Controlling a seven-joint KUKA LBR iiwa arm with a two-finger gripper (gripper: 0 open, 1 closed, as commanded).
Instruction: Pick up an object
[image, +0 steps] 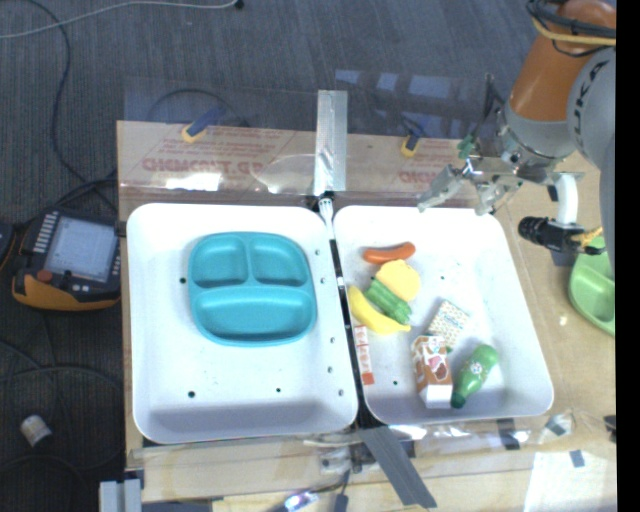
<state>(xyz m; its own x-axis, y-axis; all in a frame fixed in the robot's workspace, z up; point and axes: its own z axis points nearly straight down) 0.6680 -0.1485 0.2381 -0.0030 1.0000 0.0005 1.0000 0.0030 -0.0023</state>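
Fingers (462, 190) hang spread and bare over the far rim of the right bin (520, 290), my orange-banded arm (555, 70) behind them. Below me in that bin lie an orange sausage (388, 253), a yellow piece (400, 279) touching a green vegetable (388, 302) and a banana (368, 312), plus two small cartons (432, 368) and a green bottle (473, 375). Left bin (160, 400) holds a blue divided plate (250, 287).

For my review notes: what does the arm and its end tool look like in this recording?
The arm is grey with a broad orange band above the wrist. Below that sits a compact metallic gripper of silver and dark parts, with thin pale fingers and a small green spot on its body. Thin dark cables run along the wrist.
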